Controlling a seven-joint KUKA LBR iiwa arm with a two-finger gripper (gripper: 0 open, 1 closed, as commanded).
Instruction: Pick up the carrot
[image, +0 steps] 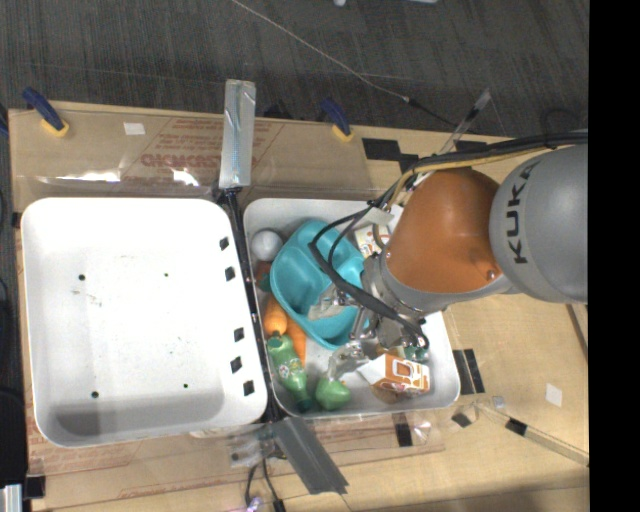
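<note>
The carrot (275, 319) is a short orange piece lying against the left wall of the right bin (442, 352), just left of a teal bowl (312, 280). My gripper (348, 357) hangs low over the right bin's near half, right of the carrot and apart from it, beside the bowl's near rim. Nothing orange shows at its tip. The arm's orange band and grey wrist cover the right part of the bin.
Green vegetables (291, 366) lie just below the carrot, with another green piece (333, 393) at the bin's near edge. A white ball (266, 242) sits at the far left corner. An orange-and-white carton (405, 376) lies near right. The left bin (130, 225) adjoins.
</note>
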